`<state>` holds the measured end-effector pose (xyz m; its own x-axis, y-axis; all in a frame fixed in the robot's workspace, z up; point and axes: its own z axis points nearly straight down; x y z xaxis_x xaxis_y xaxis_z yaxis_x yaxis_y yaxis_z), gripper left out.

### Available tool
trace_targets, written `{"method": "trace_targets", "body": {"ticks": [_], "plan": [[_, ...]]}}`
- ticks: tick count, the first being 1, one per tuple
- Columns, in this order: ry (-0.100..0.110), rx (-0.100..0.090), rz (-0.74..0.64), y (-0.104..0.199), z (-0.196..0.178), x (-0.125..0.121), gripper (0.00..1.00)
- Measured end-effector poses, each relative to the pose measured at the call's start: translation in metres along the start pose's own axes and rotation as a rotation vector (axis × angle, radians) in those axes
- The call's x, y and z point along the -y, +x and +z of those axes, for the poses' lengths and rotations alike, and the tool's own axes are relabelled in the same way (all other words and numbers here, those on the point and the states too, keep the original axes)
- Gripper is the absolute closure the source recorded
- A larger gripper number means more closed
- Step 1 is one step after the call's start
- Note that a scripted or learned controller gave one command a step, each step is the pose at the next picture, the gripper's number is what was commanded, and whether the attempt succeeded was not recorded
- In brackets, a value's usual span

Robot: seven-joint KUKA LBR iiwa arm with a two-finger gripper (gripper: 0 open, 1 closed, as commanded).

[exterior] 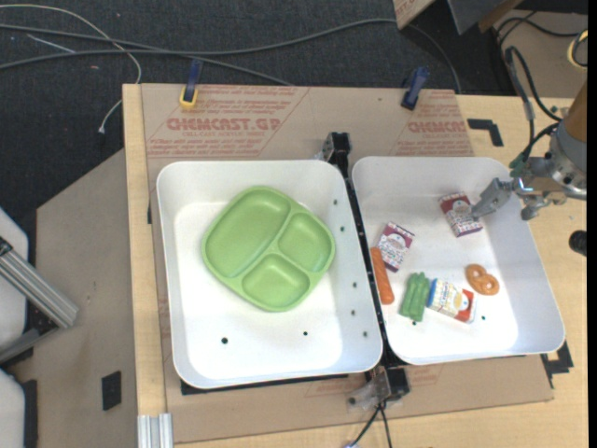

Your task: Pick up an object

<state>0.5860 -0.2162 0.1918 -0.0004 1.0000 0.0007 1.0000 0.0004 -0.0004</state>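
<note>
The right bin (pixel 532 334) holds several small items: a maroon packet (pixel 459 215), a maroon and white packet (pixel 395 245), an orange carrot (pixel 382 276), a green item (pixel 414 297), a white, red and yellow packet (pixel 451 301) and a brown pretzel (pixel 481 279). My gripper (pixel 509 203) hangs over the bin's upper right part, just right of the maroon packet. It is open, and nothing sits between its fingers.
The left bin (pixel 187 334) holds a green divided plate (pixel 269 247). Clamps (pixel 337 146) join the bins at the back and front. Cables trail along the right of the bench by the arm.
</note>
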Motion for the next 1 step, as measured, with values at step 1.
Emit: {"method": "trace_targets", "body": {"ticks": [1], "plan": [[0.006,-0.003,0.000,0.0098,0.0557,0.0050,0.00]]}}
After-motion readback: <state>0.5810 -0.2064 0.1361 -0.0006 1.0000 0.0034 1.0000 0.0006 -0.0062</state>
